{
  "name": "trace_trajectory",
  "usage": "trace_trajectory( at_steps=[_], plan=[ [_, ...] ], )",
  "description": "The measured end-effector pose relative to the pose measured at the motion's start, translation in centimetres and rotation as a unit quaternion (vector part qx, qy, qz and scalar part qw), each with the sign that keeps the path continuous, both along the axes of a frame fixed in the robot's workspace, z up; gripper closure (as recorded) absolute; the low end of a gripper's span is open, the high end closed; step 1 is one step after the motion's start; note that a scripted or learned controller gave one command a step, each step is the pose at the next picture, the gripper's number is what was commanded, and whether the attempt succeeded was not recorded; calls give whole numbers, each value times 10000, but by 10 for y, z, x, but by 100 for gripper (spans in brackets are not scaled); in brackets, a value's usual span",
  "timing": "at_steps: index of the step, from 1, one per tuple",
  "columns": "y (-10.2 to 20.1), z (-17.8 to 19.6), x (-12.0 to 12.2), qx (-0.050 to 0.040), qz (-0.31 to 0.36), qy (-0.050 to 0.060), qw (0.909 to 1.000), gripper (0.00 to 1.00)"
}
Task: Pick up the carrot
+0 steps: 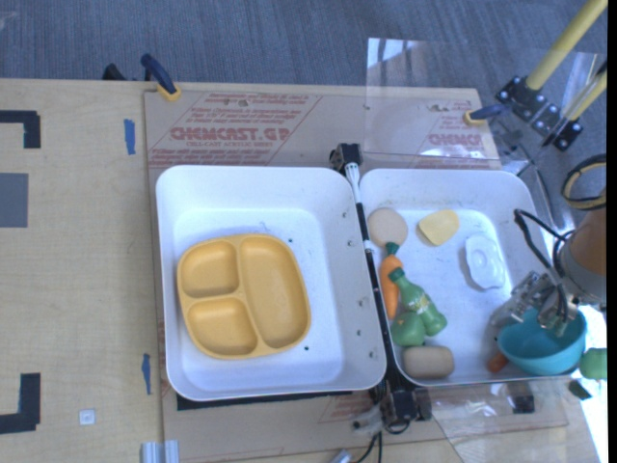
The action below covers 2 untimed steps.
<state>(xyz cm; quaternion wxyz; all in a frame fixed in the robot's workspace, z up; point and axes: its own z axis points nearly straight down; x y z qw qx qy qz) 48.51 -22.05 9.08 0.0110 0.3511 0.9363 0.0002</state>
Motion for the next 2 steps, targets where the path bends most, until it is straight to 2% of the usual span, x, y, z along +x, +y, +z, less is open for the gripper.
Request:
trace_trajectory(
  at_steps=[1, 2],
  plan=[
    [-4, 0, 1, -36, 1650, 2, 9863, 100],
    [-6, 0, 16, -43, 3095, 66, 9509, 100]
  ],
)
